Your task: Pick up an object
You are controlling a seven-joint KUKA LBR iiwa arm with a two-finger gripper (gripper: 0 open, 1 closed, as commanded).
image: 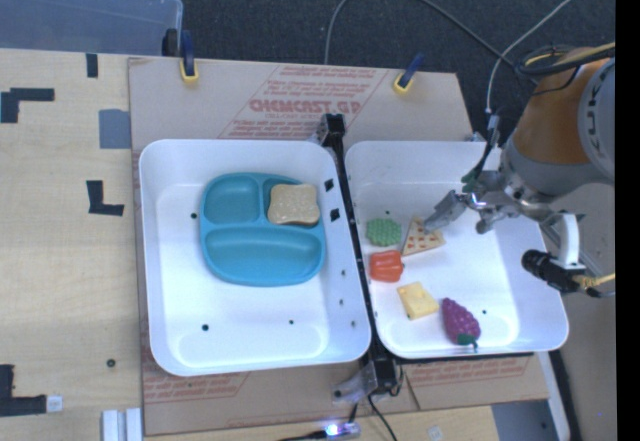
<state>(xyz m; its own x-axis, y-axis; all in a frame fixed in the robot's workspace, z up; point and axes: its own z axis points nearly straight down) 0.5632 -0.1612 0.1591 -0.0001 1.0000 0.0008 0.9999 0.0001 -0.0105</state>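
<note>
Nothing is lifted yet: the pincer (432,223) hangs low in the right bin (520,334), its tip at the pizza slice (421,240); its grip state I cannot tell. Just beyond it sits a green piece (382,231), below it a red piece (386,266), cheese (417,300) and grapes (460,320), all crowding close.

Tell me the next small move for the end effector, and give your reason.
Probably lower a little onto the pizza slice. The end effector sits at the slice's upper right edge in the right bin, with nothing visibly held, and the slice is the nearest object.
</note>
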